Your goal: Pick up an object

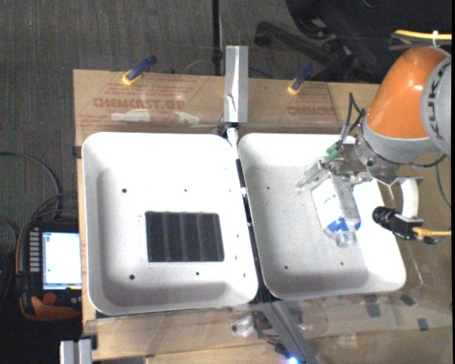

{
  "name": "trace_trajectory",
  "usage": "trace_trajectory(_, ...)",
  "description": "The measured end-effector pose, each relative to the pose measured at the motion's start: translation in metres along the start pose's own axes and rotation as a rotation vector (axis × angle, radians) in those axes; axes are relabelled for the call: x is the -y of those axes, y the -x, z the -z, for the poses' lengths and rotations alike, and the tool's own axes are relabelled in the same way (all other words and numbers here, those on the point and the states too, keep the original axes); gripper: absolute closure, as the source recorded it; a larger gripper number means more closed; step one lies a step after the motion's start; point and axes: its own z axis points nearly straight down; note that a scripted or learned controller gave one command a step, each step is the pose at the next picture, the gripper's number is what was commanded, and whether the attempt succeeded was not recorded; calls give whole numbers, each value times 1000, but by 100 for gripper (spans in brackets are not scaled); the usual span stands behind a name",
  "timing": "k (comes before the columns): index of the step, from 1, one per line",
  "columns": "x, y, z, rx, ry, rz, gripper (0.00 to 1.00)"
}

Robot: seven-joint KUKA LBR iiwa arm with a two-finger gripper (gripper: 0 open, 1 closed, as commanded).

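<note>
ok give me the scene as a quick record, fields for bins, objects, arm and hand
left bin: holds a dark ribbed tray, lying flat
right bin: holds a clear bottle with a blue label
arm: reaches in from the right, over the right bin
hand: right above the bottle's upper end; grip cannot be told
clamps: two on the board behind the bins

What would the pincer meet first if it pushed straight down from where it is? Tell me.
Most likely the clear plastic bottle with a blue label, lying in the right bin just below the pincer. The gap between them cannot be judged from this overhead slant.
</note>
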Motion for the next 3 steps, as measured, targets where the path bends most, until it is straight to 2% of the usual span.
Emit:
trace_trajectory(1, 34, 64, -41, 1, 1, 114, 0)
trace_trajectory(2, 81, 93, -47, 1, 2, 134, 0)
trace_trajectory(3, 36, -7, 174, 3, 3, -111, 0)
